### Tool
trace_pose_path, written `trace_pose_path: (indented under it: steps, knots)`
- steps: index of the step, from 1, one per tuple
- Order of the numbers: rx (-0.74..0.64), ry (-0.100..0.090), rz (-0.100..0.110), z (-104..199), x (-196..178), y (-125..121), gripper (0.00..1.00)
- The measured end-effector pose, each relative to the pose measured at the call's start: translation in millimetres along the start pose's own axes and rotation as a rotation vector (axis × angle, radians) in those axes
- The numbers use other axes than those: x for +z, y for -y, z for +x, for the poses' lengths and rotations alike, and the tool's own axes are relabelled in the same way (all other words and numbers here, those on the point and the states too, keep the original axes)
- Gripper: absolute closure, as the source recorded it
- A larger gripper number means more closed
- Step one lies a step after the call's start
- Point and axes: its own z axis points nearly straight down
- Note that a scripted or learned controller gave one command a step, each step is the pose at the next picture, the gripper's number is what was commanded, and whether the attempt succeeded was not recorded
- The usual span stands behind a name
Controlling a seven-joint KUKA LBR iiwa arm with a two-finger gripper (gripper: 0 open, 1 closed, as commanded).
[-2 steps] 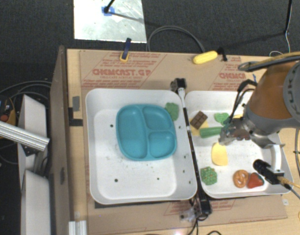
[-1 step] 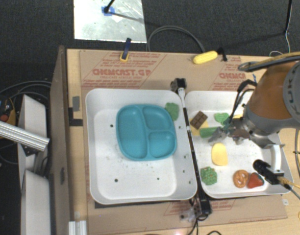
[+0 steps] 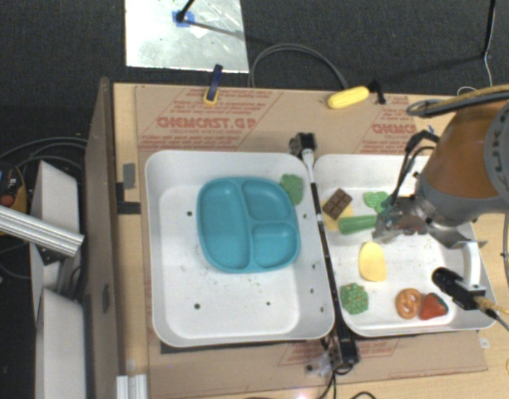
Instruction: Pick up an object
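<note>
- gripper [image 3: 389,225] hangs low in the right bin [image 3: 479,306], just beside the green stick-shaped piece [image 3: 356,222]. Can't tell from here how the claw stands, too blurry
- nothing visibly pinched
- green piece lies flat near the bin's left wall, brown block [image 3: 336,202] just above it
- prob light, stiff plastic, kinda slick imo, so grab across the narrow middle, not the ends
- yellow piece [image 3: 372,263] sits close below, might get bumped

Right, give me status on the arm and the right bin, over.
Pincer low over right white bin, beside long green toy vegetable. Nothing seen between its tips. Pale yellow oval piece and brown chocolate block close by.
</note>
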Motion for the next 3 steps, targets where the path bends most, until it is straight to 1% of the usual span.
trace_pose_path:
  steps: [1,2,3]
  knots:
    - [0.015,0.005,0.002,-31.5,-91.5,41.8,1.0]
    - [0.011,0.003,0.007,-29.5,-86.7,40.8,0.0]
    - [0.008,0.001,0.015,-12.8,8.6,12.9,0.0]
